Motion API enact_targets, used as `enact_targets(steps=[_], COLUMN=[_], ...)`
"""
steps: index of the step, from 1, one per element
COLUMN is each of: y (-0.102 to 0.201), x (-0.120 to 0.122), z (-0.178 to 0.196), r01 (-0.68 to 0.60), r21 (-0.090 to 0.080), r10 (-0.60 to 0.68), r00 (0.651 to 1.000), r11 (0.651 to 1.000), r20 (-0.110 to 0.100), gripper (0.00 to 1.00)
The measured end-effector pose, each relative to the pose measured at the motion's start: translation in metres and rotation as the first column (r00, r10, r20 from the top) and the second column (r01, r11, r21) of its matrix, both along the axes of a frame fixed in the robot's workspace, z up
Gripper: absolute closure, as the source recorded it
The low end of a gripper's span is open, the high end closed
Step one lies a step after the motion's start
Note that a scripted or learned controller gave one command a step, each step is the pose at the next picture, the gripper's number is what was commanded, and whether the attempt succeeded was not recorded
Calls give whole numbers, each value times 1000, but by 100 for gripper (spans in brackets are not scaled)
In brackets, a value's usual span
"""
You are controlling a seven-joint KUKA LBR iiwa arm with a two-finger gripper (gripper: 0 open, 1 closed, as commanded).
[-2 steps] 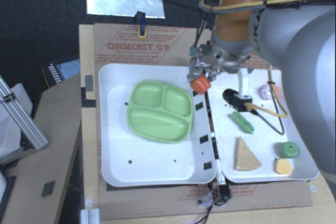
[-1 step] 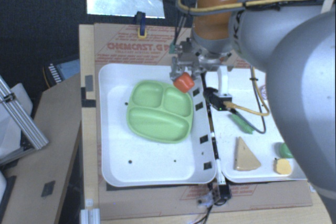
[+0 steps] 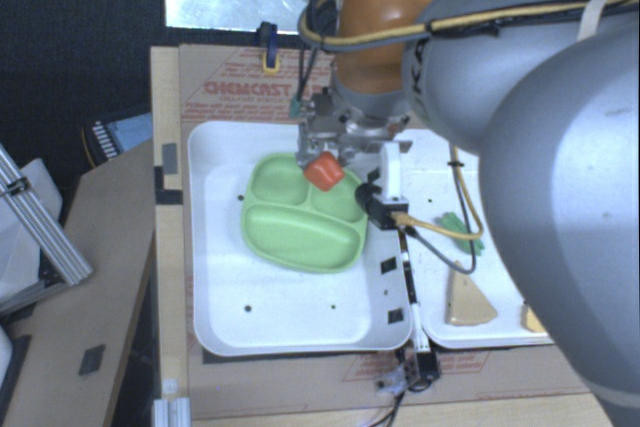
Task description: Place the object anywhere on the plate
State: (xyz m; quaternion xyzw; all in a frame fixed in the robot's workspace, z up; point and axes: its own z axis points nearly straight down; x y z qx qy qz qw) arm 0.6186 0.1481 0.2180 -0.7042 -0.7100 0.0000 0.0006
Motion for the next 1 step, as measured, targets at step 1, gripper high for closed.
enact_targets(steps=[1], y=[-2], x=[1], z=[0], r01=[4], r21=[-1], r10=[-4], r00=[1000], r11=[1000], r20=[1], gripper=[0])
